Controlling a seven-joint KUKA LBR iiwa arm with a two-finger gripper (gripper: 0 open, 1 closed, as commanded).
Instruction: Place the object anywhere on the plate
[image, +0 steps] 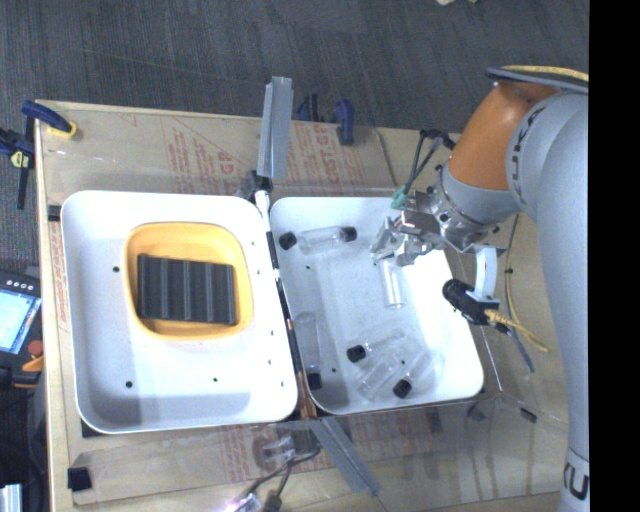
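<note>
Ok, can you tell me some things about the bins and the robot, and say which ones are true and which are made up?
1. The yellow square plate sits in the left white bin. True.
2. A dark ridged rectangular block lies on that plate. True.
3. The clear plastic tubes with black caps lie on the plate. False: they lie in the right white bin.
4. The pincer is above the left bin. False: it is above the right bin.

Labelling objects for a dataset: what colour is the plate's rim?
Yellow-orange rim around a dark ribbed centre, on the plate, seen in the camera view.
</note>
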